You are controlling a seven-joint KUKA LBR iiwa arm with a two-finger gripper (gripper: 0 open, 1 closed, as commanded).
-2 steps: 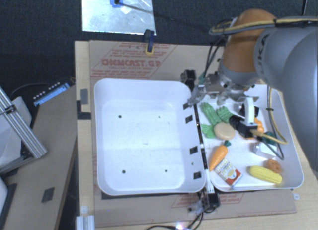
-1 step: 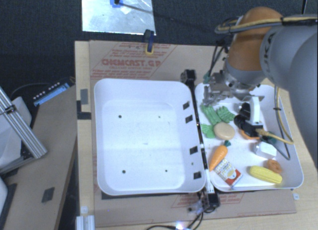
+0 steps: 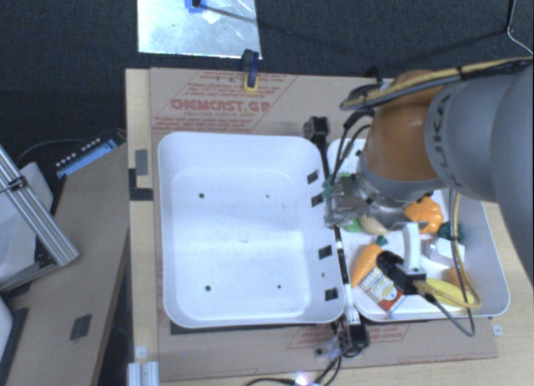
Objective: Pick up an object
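My gripper [image 3: 346, 209] hangs low over the left part of the right bin [image 3: 492, 293], under the grey arm with its orange band [image 3: 400, 147]. Just below it lie a pale cream and green piece [image 3: 368, 225] and an orange carrot-like toy [image 3: 364, 263]. A red and white packet [image 3: 385, 293] lies near the bin's front edge, with a yellow banana-like thing [image 3: 451, 294] to its right. Another orange toy [image 3: 425, 213] sits further right, partly hidden by the wrist. The arm covers much of this bin.
The left white bin [image 3: 242, 226] stands beside the right one, separated by a rim with black clips [image 3: 327, 253]. Both rest on a cardboard sheet [image 3: 217, 102]. A shiny metal plate [image 3: 198, 9] lies beyond the bench at the back.
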